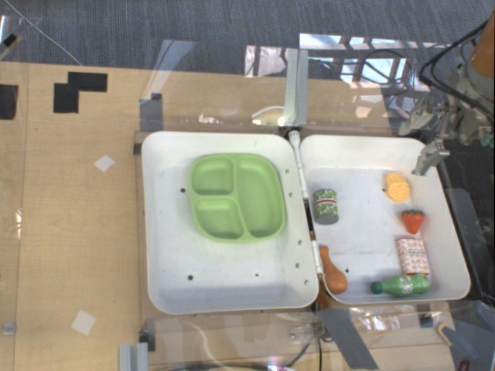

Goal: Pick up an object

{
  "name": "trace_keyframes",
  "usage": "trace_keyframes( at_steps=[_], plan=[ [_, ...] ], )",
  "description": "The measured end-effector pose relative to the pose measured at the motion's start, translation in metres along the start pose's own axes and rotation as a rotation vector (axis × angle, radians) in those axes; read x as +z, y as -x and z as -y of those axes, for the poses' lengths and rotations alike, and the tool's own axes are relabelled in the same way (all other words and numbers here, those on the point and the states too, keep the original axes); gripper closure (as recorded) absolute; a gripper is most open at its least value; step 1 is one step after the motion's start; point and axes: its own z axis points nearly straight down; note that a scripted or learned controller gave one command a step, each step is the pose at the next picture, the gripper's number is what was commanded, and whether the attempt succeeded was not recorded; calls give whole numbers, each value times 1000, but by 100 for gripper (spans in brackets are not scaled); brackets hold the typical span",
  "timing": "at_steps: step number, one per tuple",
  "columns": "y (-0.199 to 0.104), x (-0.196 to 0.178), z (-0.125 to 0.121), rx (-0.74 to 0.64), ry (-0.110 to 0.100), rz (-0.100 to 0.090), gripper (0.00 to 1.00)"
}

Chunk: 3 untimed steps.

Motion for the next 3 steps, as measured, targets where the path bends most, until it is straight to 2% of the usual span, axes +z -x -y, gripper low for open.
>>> trace_keyframes(
  at_steps=[1,2,3],
  plan=[
    [-43,115,17,88,4,-13,0],
    [-36,95,15,79,-2,10,100],
    [-71,36,-47,-155,2,2,100]
  ],
)
